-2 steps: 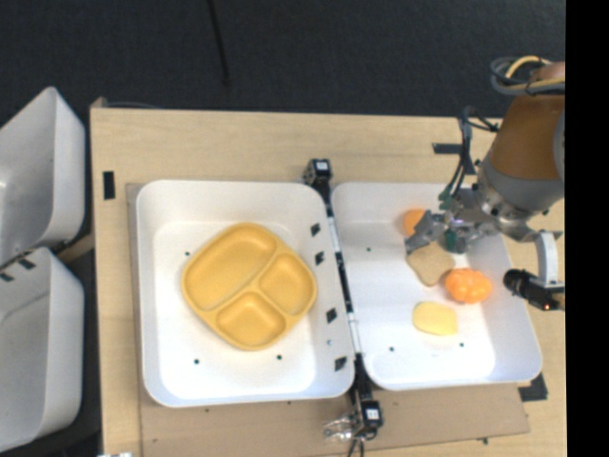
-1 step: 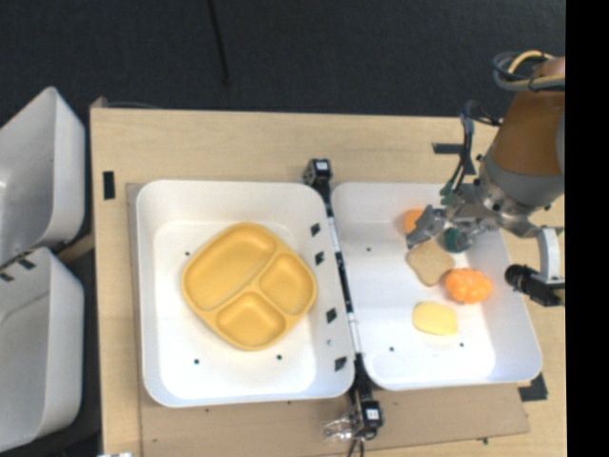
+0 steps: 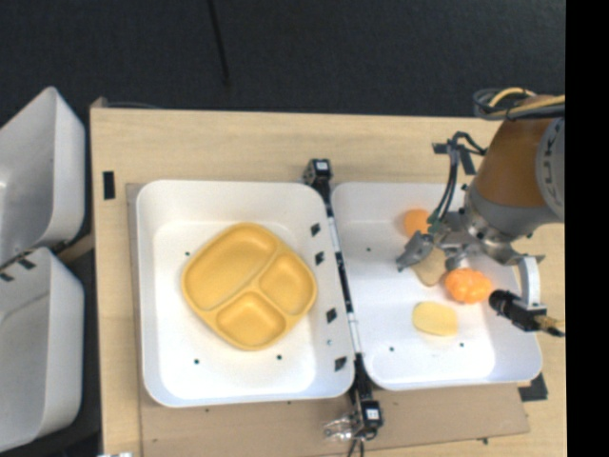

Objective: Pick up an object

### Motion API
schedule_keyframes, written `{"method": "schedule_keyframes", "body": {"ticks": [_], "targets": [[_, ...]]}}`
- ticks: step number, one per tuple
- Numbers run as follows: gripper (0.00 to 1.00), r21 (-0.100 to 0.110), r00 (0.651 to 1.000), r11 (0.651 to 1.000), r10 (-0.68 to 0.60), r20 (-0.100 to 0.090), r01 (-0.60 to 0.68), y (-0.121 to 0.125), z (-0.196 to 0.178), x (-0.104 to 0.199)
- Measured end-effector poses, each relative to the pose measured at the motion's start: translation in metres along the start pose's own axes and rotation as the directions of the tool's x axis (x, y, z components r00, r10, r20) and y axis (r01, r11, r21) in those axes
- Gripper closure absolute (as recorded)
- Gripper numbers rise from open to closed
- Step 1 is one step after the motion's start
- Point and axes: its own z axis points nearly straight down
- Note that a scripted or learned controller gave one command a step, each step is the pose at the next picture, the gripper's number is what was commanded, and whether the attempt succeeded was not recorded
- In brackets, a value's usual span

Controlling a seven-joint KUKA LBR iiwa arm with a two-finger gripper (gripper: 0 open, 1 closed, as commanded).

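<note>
Fig.: pick attempt, right bin [image 3: 381,350]. Nearest the camera, a pale yellow piece [image 3: 436,319] is lying loose on the bin floor. Just beyond it, an orange fruit [image 3: 468,286] is being crowded by the gripper [image 3: 433,260], w/ a tan item under the gripper; farther back, a small orange piece [image 3: 415,222]. Gripper state cannot be told. Risk: objs. are being bunched together, so the target is prob. being nudged aside, not seized.

Yellow tray [image 3: 249,285] — white bins [image 3: 152,255]
</note>
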Motion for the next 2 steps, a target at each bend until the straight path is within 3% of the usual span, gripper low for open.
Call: {"method": "schedule_keyframes", "body": {"ticks": [1, 2], "targets": [[0.00, -0.001, 1.000, 1.000, 0.000, 0.001, 0.000, -0.0061, 0.0537, -0.0107], [0.00, -0.011, 1.000, 1.000, 0.001, -0.002, -0.001, -0.0029, 0.0559, -0.0110]]}}
